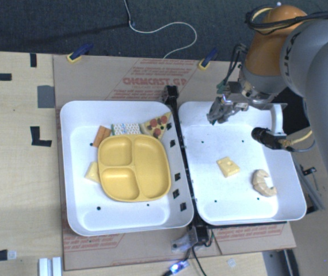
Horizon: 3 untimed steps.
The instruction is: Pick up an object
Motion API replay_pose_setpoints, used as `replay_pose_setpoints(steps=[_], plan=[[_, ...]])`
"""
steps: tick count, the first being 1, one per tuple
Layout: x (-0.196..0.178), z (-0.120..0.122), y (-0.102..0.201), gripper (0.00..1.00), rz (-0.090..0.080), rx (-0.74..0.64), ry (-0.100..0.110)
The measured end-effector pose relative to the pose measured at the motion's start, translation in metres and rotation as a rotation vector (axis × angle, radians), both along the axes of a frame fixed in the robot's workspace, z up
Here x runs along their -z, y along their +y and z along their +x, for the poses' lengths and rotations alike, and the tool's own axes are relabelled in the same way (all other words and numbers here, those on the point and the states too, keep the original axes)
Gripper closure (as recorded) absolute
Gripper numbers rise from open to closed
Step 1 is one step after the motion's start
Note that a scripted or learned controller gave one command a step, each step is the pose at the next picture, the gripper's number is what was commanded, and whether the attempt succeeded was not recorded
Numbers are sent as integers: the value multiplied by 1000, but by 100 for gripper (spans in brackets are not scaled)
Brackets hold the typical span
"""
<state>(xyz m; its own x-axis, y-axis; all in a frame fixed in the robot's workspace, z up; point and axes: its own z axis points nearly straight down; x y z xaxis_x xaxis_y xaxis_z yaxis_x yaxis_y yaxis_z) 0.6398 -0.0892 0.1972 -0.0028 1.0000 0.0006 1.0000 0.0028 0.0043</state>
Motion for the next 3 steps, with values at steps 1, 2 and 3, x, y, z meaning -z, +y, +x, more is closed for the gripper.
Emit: replay_pose_setpoints(steps=[1, 2, 3], plan=[[-29, 1, 1, 100, 0, 0, 3], [-37, -40, 32, 100, 1, 0, 8], [-28, -57, 39, 100, -1, 2, 9]])
